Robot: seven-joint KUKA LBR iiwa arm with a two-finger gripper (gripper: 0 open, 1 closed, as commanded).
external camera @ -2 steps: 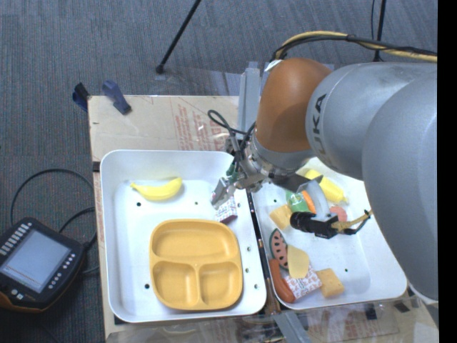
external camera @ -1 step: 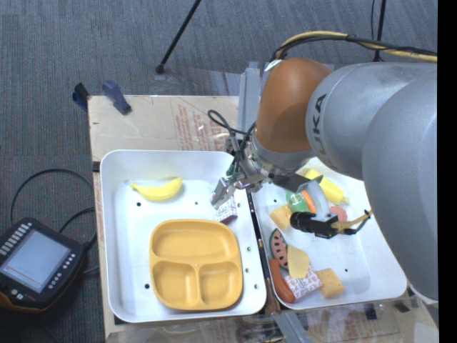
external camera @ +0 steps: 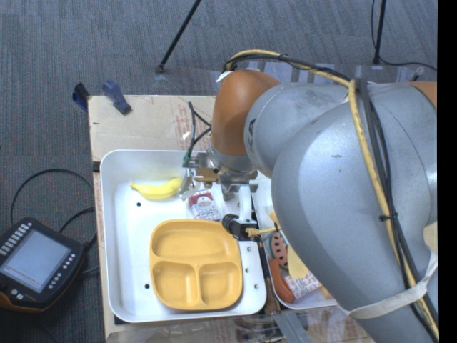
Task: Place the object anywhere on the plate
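The banana [external camera: 158, 188] is lying crosswise, stem seemingly pointing right, beside the plate [external camera: 195, 264]; the gripper [external camera: 214, 184] state cannot be told.

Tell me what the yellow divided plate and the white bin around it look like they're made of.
The yellow plate looks like molded plastic with a matte finish: uniform color, soft rounded dividers. The white bin also looks like plastic, smooth and slightly glossy, with rounded corners and a thin rim, though coated metal can't be ruled out.

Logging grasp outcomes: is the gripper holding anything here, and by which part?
Cannot be told. The gripper sits low over the red-and-white packet beside the banana, above the plate, but the arm hides any hold.
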